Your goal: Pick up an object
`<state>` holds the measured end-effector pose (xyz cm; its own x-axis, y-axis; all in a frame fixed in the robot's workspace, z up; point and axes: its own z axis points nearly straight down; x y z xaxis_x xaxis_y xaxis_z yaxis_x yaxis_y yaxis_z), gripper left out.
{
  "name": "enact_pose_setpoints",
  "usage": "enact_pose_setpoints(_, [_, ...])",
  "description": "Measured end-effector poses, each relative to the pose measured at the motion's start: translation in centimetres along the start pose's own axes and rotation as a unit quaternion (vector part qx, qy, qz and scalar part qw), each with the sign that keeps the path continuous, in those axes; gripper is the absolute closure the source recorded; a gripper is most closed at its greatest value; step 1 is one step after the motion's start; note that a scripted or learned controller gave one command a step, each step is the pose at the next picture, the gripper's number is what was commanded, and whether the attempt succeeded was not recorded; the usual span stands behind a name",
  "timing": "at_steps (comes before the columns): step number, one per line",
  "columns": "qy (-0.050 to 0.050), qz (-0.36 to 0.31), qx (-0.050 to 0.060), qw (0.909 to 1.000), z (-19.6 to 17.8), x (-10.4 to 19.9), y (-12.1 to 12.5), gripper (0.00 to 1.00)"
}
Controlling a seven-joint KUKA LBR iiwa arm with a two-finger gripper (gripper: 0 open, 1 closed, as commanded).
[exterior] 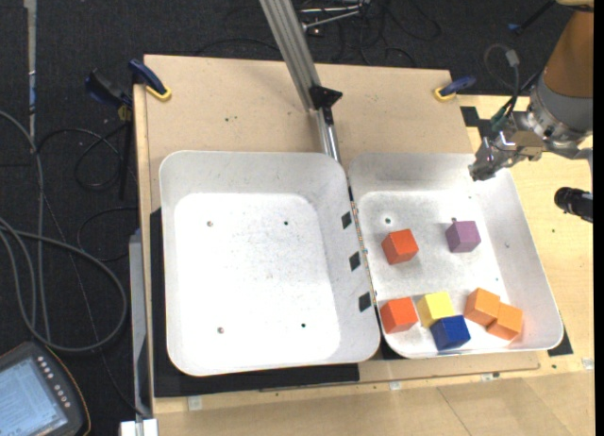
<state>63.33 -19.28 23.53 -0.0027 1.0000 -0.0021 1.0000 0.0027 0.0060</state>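
The right bin (415,184) holds several small blocks. An orange cube (400,245) lies near its middle, with a purple block (462,235) to its right. Along the bin's near edge sit another orange cube (399,313), a yellow cube (436,307), a blue cube (451,332) and two orange blocks (495,313) touching each other. My gripper (483,168) hangs over the far right corner of this bin, above and beyond the purple block, apart from every block. Nothing shows between its fingers.
The left bin (250,255) lies beside the right one, sharing a middle edge. A slanted metal pole (288,33) rises from between the bins at the back. Clamps sit at the bench's far corners (151,80). A tablet (33,396) is at bottom left.
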Motion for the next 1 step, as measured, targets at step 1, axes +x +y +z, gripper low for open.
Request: enact_pose_setpoints(1, [0.002,-0.002,0.004,1.0,0.86,5.11,-2.27,1.0])
